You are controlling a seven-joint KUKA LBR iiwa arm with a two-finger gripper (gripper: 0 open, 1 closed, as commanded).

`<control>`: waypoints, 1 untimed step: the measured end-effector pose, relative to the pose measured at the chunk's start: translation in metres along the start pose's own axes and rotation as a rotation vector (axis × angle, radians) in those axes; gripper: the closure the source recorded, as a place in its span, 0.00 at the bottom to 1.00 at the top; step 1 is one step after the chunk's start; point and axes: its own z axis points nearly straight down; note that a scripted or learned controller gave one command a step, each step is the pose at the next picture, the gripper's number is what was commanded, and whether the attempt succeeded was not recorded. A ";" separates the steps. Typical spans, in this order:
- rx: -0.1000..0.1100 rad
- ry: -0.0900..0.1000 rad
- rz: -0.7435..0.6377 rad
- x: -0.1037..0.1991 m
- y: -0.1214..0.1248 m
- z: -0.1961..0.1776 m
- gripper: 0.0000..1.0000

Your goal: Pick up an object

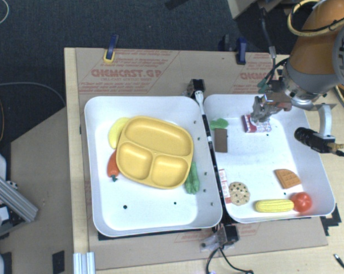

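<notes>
My gripper (262,113) hangs over the far part of the right bin (320,170), its tip right above or touching a small red and white packet (251,125). To the left of the packet lie a green piece (219,122) and a brown block (220,141). Near the bin's front lie a speckled cookie (238,193), a yellow corn cob (274,206), a red tomato (302,201) and an orange-brown wedge (287,178).
The left bin (97,198) holds a yellow divided plate (154,152), with a yellow piece (117,131), a red pepper (112,167) and a green leafy piece (192,179) tucked around it. A red and white strip (221,179) lies along the rim between the bins.
</notes>
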 end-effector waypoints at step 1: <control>-0.001 0.000 -0.001 0.049 -0.026 -0.013 1.00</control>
